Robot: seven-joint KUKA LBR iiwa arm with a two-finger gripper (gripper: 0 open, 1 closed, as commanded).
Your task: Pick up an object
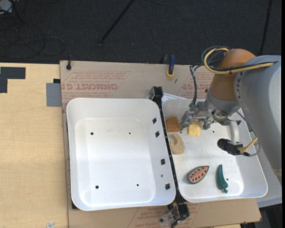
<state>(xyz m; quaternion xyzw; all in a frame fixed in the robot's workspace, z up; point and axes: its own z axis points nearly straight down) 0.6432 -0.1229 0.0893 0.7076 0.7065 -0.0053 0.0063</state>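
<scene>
In right bin (256, 186), upper part: gripper (197, 121) low over yellow block (194, 129), jaws spread either side, nothing gripped yet. Brown block (173, 125) just beside, toward divider. Best centre over yellow block, descend straight, close squarely, avoid nudging brown block.

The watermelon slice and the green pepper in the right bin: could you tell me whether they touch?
Apart. The camera view shows bare white bin floor between the watermelon slice and the green pepper.

- The claw (197, 122) is hanging over the right bin (249, 186), at a yellow block (194, 130).
- A brown block (173, 125) is lying at the claw's nine o'clock.
- A green piece (221, 178) is lying at five o'clock.
</scene>
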